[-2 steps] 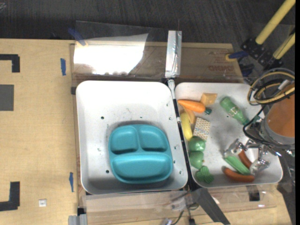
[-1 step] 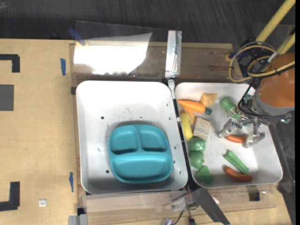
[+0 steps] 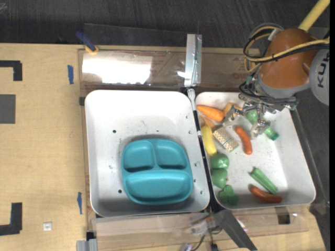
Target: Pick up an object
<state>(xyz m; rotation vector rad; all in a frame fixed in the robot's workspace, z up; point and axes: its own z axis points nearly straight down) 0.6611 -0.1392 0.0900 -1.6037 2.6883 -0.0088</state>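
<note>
My gripper (image 3: 255, 115) hangs low over the far part of the right bin (image 3: 293, 161), under the orange wrist band. A small green piece (image 3: 253, 115) shows right at the gripper's tip, and whether it is held is unclear. Another green piece (image 3: 271, 135) lies just to its right. An orange carrot (image 3: 211, 112) lies to the left of the gripper. A red-orange chili (image 3: 244, 140) and a speckled grey block (image 3: 225, 137) lie just in front of it.
The right bin also holds a yellow banana (image 3: 209, 139), green peppers (image 3: 220, 162), a broccoli (image 3: 227, 194), a green cucumber (image 3: 263, 179) and a red sausage (image 3: 265, 194). A teal divided plate (image 3: 156, 170) sits in the left bin (image 3: 104, 119).
</note>
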